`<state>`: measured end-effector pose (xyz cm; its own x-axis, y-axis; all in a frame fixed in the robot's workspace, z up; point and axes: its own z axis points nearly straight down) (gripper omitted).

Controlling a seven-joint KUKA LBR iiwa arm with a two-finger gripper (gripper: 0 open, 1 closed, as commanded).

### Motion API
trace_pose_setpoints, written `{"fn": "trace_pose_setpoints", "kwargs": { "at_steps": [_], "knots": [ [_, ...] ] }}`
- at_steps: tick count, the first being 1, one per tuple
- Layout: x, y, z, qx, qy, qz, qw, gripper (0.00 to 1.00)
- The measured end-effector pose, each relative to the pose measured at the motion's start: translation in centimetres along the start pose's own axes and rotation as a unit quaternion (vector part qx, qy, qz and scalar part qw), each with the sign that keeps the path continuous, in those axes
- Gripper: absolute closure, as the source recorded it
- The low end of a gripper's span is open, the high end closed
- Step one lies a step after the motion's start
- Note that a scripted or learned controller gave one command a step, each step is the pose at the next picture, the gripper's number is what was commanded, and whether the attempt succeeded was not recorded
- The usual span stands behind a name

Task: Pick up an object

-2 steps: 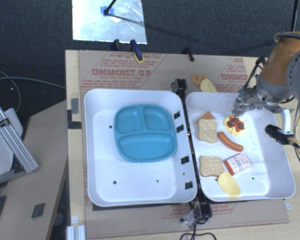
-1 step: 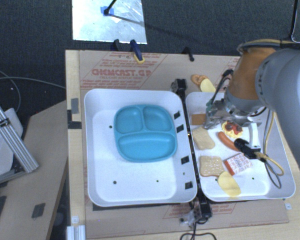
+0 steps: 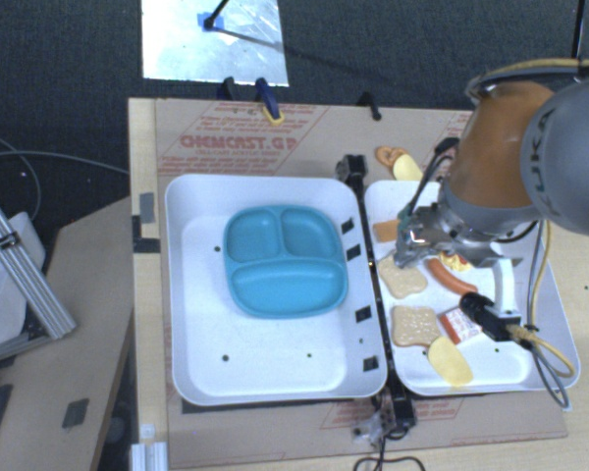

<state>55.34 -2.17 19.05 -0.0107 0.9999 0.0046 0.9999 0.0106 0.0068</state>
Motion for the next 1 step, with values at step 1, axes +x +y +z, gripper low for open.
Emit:
{"fn": "trace_pose_setpoints", "kwargs": {
  "at_steps": [1],
  "knots": [
    [7.77,-1.65,0.67,0.004,0.0,0.0,1.0,1.0]
  ]
}}
